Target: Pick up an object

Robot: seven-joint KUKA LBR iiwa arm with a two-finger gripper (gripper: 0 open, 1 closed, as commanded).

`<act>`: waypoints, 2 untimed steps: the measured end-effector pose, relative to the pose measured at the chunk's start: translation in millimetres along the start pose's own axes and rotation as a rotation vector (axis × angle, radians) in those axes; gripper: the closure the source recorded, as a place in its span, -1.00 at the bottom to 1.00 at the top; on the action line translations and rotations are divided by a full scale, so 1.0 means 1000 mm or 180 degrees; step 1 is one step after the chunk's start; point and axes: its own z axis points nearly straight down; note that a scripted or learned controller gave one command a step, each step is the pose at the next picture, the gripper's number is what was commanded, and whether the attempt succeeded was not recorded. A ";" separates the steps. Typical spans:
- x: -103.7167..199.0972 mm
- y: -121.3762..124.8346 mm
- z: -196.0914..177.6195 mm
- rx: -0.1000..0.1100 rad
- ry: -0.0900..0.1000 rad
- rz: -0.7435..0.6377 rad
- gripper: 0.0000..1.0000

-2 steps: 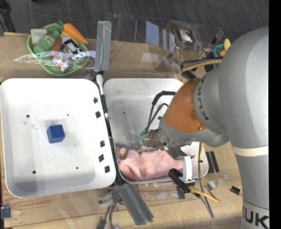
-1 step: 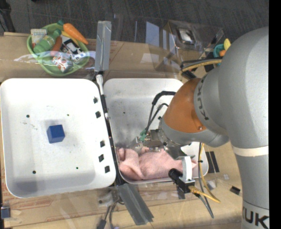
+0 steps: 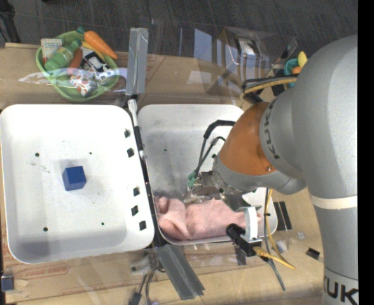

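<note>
1. While the grey arm (image 3: 320,138) with its orange band fills the right side, its pincer (image 3: 203,192) hangs low in the right bin (image 3: 174,126); whether it is spread or pressed together I cannot tell.
2. Under everything lies the desk (image 3: 15,62), brown and flat.
3. Left of the pincer, well apart, sits the left bin (image 3: 66,126), white and shallow.
4. Just below the pincer, at the near wall of the right bin, lies a pink cloth (image 3: 200,221), bunched and soft; the pincer appears to be touching its upper edge, though nothing shows as pinched.
5. Far up and left of the pincer stands a green bowl (image 3: 79,94) on the desk, heaped with toy food and packets.
6. Well left of the pincer, a blue cube (image 3: 74,178) rests in the left bin.
</note>
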 end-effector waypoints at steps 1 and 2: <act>-0.007 -0.006 0.012 -0.0037 0.0007 0.0327 1.00; 0.026 0.013 -0.088 -0.0030 0.0002 0.0468 1.00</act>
